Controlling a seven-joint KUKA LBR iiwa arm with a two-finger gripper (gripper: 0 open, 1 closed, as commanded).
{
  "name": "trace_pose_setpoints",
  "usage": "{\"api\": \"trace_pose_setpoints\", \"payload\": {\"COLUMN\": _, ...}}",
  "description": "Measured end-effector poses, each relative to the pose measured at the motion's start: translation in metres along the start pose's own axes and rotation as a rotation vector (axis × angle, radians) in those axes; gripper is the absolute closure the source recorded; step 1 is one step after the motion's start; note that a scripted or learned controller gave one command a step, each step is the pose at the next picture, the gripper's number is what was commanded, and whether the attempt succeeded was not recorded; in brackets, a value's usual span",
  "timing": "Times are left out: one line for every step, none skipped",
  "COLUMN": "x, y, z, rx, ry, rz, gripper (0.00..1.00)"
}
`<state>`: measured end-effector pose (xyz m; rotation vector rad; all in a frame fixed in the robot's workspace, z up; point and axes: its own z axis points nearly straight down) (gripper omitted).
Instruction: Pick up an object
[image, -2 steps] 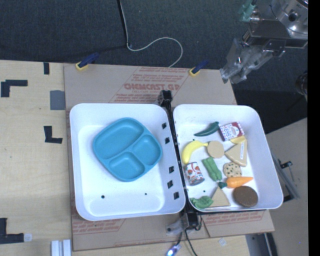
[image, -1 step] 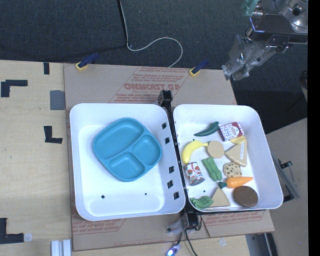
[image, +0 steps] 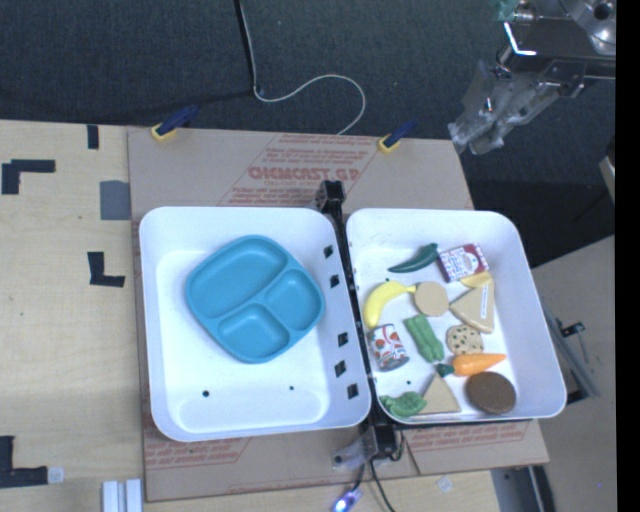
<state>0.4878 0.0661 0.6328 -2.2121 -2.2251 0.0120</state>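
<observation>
Camera view. Two shallow white bins sit side by side on a cardboard sheet (image: 300, 175). The left bin (image: 165, 300) contains a blue divided tray (image: 255, 297), set at a slant. The right bin (image: 530, 300) contains a cluster of toy food items; all positions below are given relative to the yellow banana (image: 384, 298), which lies near the inner wall of the right bin.

The banana is curved. Its long axis runs from lower-left to upper-right, with the upper tip pointing toward the far right corner of the bin.

- Above and to the right of the banana: a dark green pepper (image: 415, 259), long axis lower-left to upper-right.
- Further right of the pepper: a red-and-white carton (image: 461, 262).
- Just beside the banana on the right: a tan round piece (image: 432, 298).
- Right of that: a pale wedge (image: 477, 305).
- Below the banana: a small red-and-white packet (image: 388, 347).
- Below and to the right: a green pod (image: 424, 338), long axis near vertical, and a round cookie (image: 463, 339).
- Further below and to the right: an orange carrot (image: 475, 364), long axis near horizontal, tip pointing right, and a brown disc (image: 491, 392).
- Well below: a green leafy piece (image: 404, 404).

The gripper (image: 480, 125) is well above and to the right of the banana, beyond the far rim of the right bin. Nothing is visible in its grasp. Whether it is spread or closed cannot be determined.
</observation>
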Motion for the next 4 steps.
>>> {"api": "trace_pose_setpoints", "payload": {"x": 0.0, "y": 0.0, "z": -0.01, "rx": 0.001, "ry": 0.0, "rz": 0.001, "gripper": 1.0}}
{"api": "trace_pose_setpoints", "payload": {"x": 0.0, "y": 0.001, "z": -0.019, "rx": 0.002, "ry": 0.0, "rz": 0.001, "gripper": 1.0}}
{"api": "trace_pose_setpoints", "payload": {"x": -0.001, "y": 0.001, "z": -0.029, "rx": 0.003, "ry": 0.0, "rz": 0.002, "gripper": 1.0}}
{"api": "trace_pose_setpoints", "payload": {"x": -0.001, "y": 0.002, "z": -0.039, "rx": 0.003, "ry": 0.0, "rz": 0.003, "gripper": 1.0}}
